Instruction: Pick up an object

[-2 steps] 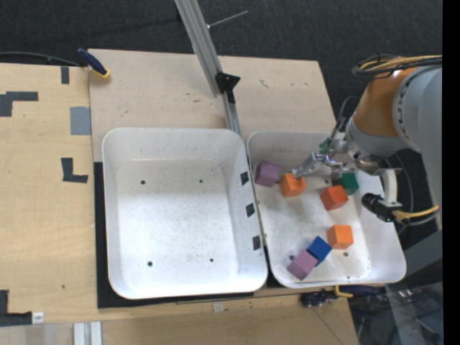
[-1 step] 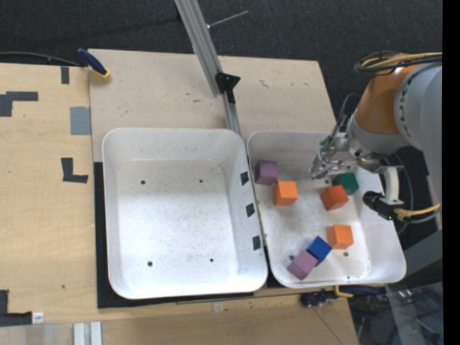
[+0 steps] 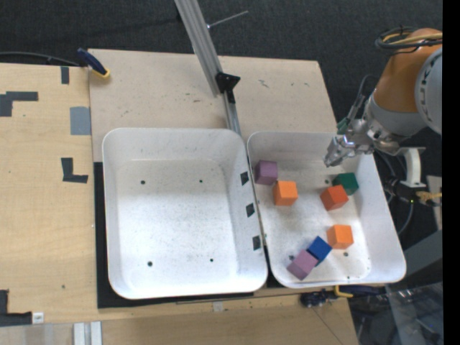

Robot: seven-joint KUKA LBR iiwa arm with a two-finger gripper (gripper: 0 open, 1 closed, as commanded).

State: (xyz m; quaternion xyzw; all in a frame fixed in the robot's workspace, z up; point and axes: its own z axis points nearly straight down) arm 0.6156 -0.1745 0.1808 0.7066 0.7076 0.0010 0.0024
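Several small blocks lie in the right bin (image 3: pixel 359 268). A purple block (image 3: pixel 267 171) and an orange block (image 3: pixel 285 192) sit near its left wall. A red-orange block (image 3: pixel 334 197) touches a green block (image 3: pixel 346 183) on the right side. Lower down are another orange block (image 3: pixel 341 236), a blue block (image 3: pixel 318 249) and a light purple block (image 3: pixel 302 264), the last two touching. My gripper (image 3: pixel 335 156) hangs over the bin's upper right part, just above and left of the green block. Nothing shows between its fingers.
The left bin (image 3: pixel 115 192) sits beside the right one. A slanted metal pole (image 3: pixel 201 38) with a black clamp (image 3: pixel 227 83) crosses above the bins' shared edge. Cables hang off the bench at the right.
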